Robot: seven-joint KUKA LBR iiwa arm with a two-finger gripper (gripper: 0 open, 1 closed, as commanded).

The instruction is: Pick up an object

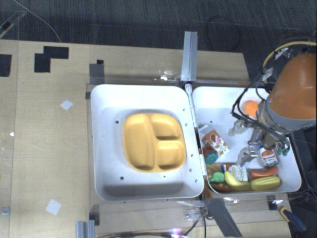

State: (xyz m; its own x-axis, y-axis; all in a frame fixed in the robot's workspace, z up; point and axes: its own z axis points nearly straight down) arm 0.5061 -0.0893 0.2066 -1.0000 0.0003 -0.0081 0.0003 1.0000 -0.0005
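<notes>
Hanging over the right bin (296, 168), the gripper (257, 150) hid its fingers; the yellow banana (236, 181) lay just nearer.

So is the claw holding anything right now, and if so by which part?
It cannot be told. The claw hangs low over the right bin, close above a small red-and-white packet, but the wrist hides its tips.

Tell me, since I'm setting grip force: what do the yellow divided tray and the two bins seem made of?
The yellow tray looks like moulded plastic, matte, with soft rounded compartment edges. The left bin and right bin look like thin formed white plastic, slightly glossy with smooth curved walls, though painted metal can't be ruled out.
</notes>
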